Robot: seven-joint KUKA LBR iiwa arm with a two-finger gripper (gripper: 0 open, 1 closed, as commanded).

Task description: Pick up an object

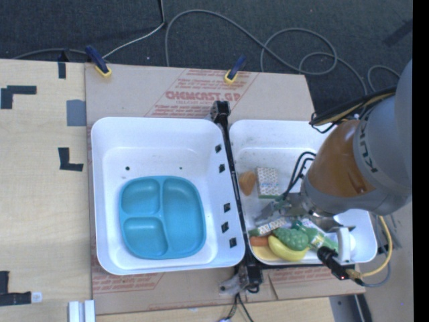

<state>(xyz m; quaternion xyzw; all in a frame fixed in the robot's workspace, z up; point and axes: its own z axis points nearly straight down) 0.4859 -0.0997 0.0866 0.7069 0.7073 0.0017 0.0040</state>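
A blue divided plate (163, 217) lies in the left bin (107, 136). In the right bin (268, 129), an orange piece (247, 182) and a small patterned box (267, 180) sit at ten o'clock. The gripper (276, 211) hangs low at the centre; whether it is spread or closed, I cannot tell. A green toy (293, 237) and banana (287, 249) lie at six o'clock.

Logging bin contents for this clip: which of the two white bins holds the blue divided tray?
The left bin holds the blue divided tray. The right bin instead holds small items, including a yellow banana, with the arm over it.
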